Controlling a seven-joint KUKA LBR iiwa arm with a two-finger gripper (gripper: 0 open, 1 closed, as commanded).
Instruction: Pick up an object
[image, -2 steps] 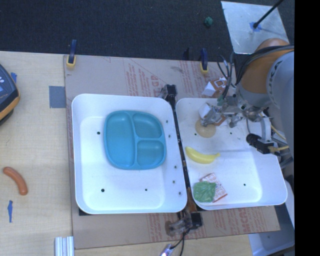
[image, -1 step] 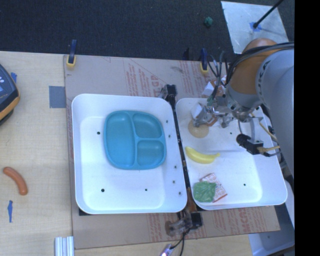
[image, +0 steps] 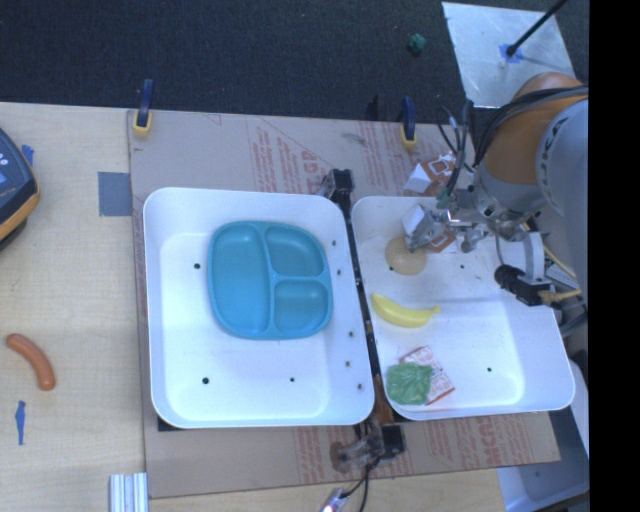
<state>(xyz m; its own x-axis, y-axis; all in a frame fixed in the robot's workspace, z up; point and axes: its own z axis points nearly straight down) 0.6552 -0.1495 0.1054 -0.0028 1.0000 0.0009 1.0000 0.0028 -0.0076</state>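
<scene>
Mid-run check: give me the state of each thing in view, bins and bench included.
Claw: low in the right bin, over the tan round item.
Tan item: lying in right bin, partly under the claw.
Banana: lying flat, right bin.
Green packet: lying flat, right bin.
Blue tray: upright, left bin.
Sausage: on bench, outside bins.

- The wooden bench (image: 70, 290) carries a brown cardboard sheet (image: 250, 150) across its middle.
- Two shallow white bins sit side by side on the cardboard: the left bin (image: 170, 400) and the right bin (image: 530, 385), their inner edges touching.
- A sausage (image: 32, 361) lies on the bare wood, well left of the bins.
- A grey tape patch (image: 114, 193) sits at the cardboard's left edge.
- A dark device with a yellow rim (image: 12, 195) rests at the bench's left edge.
</scene>
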